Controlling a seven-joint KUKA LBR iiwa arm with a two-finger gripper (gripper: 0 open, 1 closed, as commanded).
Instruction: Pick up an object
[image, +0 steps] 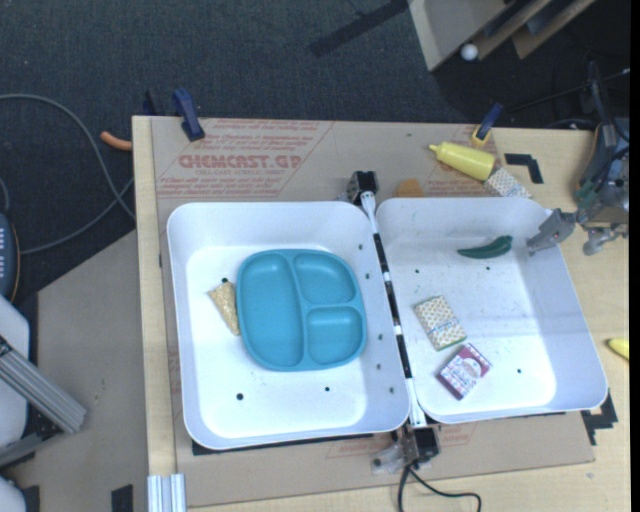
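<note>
The right bin (560, 330) holds a dark green curved piece (485, 247) near its back, a small tan patterned box (439, 321) in the middle, and a red and white packet (463, 371) toward the front. In the left bin (190, 300) lies a teal divided plate (301, 307), with a tan patterned piece (225, 304) against its left side. My gripper (574, 234) hangs over the right bin's back right rim, to the right of the green piece. It is open, and nothing is between its fingers (549, 231).
A yellow bottle (463, 157) and a small orange item (408, 187) lie on the bench behind the right bin. Blue clamps (186, 113) grip the cardboard's back edge. A yellow object (620, 347) lies right of the bins. A black divider (385, 290) separates the bins.
</note>
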